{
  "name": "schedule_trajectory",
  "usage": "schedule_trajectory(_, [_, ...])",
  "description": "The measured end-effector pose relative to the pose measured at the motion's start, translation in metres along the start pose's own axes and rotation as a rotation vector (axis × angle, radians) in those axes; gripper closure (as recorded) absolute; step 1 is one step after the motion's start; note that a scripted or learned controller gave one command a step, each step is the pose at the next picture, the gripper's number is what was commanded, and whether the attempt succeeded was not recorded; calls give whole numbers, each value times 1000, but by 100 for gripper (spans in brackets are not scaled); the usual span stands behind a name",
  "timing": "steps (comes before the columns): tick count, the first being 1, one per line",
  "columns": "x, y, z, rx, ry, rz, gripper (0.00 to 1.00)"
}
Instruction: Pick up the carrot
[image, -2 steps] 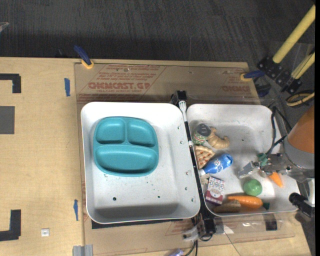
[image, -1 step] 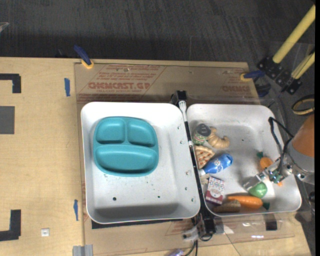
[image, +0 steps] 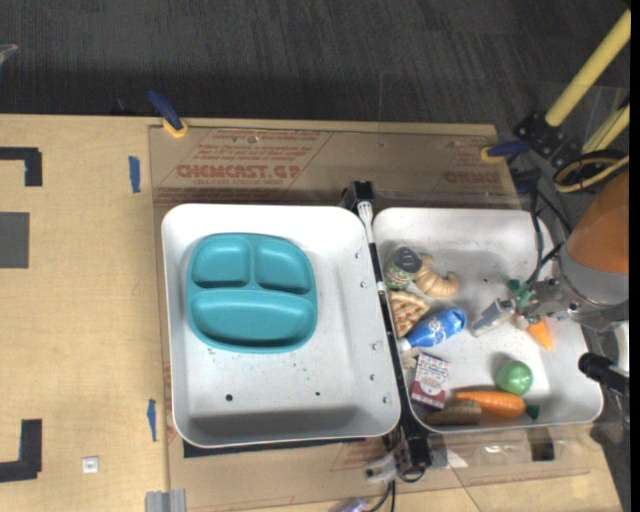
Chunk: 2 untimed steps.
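Camera view gives you the carrot (image: 487, 402) lying flat along the right bin's (image: 480, 228) near edge, just under the green ball (image: 515, 377). It looks like a light, stiff, smooth toy, so take it across the middle. That bin also holds a blue bottle (image: 440, 327) and a small carton (image: 431, 378); the left bin (image: 340, 330) carries a teal divided plate (image: 252, 292). You cannot tell the gripper's (image: 522, 305) spread.
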<state>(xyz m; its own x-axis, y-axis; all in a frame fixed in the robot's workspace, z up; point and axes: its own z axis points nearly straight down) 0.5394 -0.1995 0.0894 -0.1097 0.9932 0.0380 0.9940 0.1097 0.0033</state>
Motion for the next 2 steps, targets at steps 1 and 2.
schedule_trajectory(1, [-8,2,-12,-13,-28,1,100])
schedule_trajectory(2, [63,37,-61,-2,-38,-97,100])
